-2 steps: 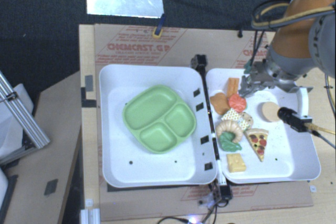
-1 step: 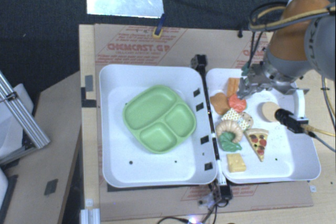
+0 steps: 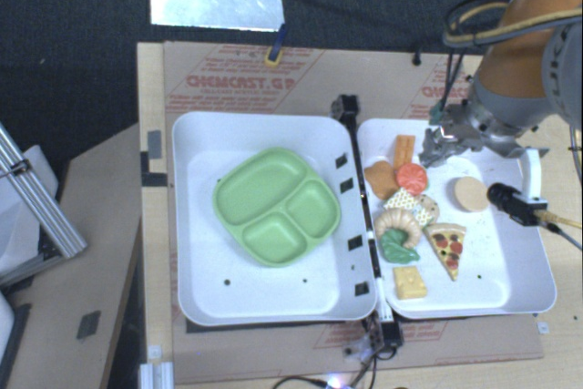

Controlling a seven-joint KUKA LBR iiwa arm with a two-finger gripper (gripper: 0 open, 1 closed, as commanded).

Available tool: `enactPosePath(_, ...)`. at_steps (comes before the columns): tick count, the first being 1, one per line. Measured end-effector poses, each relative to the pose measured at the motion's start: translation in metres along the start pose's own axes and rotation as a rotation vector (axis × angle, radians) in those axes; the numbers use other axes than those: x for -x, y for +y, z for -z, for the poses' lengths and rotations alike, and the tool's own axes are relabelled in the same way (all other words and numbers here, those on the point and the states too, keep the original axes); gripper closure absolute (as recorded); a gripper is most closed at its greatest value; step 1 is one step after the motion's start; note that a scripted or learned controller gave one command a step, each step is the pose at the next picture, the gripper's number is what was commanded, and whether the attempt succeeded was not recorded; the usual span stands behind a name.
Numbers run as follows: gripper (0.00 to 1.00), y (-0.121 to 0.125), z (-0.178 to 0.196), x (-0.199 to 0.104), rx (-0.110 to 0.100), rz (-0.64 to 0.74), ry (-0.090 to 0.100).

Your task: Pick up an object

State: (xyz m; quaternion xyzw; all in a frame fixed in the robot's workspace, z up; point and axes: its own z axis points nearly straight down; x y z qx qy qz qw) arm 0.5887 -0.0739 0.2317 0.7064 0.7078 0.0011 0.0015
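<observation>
A: We see the gripper (image 3: 435, 144) at the upper right of the frame, low over the right bin (image 3: 524, 282). We can't tell if it is open or holds anything.

B: We see toy food at that bin's left: tomato (image 3: 412, 177), pizza (image 3: 447, 248), cheese (image 3: 409, 282). The green plate (image 3: 276, 206) lies in the left bin (image 3: 200, 287).

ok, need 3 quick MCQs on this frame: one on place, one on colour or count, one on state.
1. Where does the divided plate lie?
A. left bin
B. right bin
C. on the bench outside the bins

2. What colour is that plate?
A. red
B. green
C. blue

3. Where is the claw?
A. over the right bin's far end, near the orange stick
B. down on the plate
C. outside both bins

Answers: 1 A, it lies alone in the left bin. 2 B, pale green throughout. 3 A, it hangs just right of the stick.
</observation>
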Motion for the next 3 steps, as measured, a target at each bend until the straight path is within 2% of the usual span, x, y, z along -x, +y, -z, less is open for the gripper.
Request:
enactPosePath(1, 1.00, 0.006, -0.011, -0.017, -0.002, 0.004, 0.000)
enactPosePath(2, 1.00, 0.013, -0.003, -0.006, 0.000, 0.000, 0.000)
enactPosePath(3, 1.00, -0.006, -0.006, -0.011, -0.003, -0.002, 0.000)
